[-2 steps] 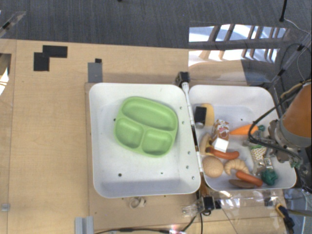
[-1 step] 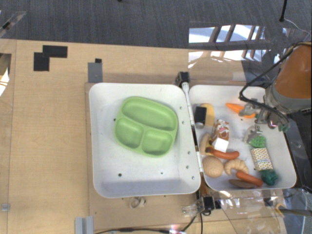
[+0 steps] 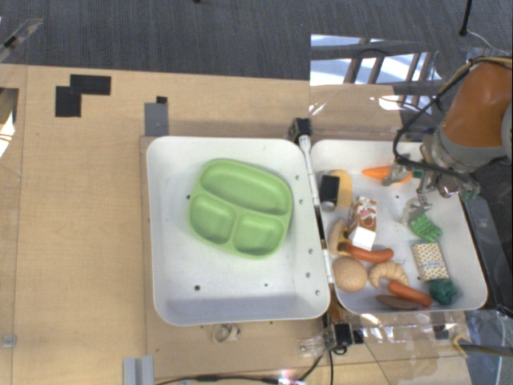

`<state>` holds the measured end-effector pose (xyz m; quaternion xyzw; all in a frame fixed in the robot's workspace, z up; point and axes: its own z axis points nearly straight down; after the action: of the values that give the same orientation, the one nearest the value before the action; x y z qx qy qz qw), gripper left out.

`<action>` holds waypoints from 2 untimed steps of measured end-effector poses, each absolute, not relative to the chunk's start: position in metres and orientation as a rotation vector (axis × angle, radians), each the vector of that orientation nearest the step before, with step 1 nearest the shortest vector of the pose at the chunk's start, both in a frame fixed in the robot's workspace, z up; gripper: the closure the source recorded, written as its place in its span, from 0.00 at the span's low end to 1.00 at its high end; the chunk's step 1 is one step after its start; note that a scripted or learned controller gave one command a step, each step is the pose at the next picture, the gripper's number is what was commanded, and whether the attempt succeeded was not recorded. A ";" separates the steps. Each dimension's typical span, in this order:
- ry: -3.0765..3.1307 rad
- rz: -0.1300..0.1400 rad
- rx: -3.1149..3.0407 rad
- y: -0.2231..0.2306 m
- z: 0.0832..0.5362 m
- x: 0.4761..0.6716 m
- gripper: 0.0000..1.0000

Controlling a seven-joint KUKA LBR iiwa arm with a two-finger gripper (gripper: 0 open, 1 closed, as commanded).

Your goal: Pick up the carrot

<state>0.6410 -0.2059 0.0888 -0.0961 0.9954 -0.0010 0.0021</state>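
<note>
Camera view: right bin (image 3: 478,273) holds carrot (image 3: 375,172).

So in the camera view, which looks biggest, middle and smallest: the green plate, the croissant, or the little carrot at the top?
1. Green plate, by far the largest.
2. Croissant.
3. Carrot, though it looks close to the croissant, so that ranking is unsure.

The bench (image 3: 80,239) looks like pale, matt wood, and the floor (image 3: 240,22) beyond it is a dark, ribbed carpet. Both bins (image 3: 172,295) are smooth white plastic with a soft sheen – the green divided plate (image 3: 240,207) looks like matt plastic too. The carrot (image 3: 377,172) seems smooth orange plastic, and the arm (image 3: 479,111) has a glossy orange band.
</note>
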 end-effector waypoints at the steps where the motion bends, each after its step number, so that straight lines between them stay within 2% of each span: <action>1: 3.132 0.007 -0.482 -0.209 0.087 0.662 0.00; 2: 3.009 -0.009 -0.941 -0.214 0.087 0.666 0.00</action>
<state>0.6655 -0.2142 0.0874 -0.2985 0.9544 -0.0030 -0.0054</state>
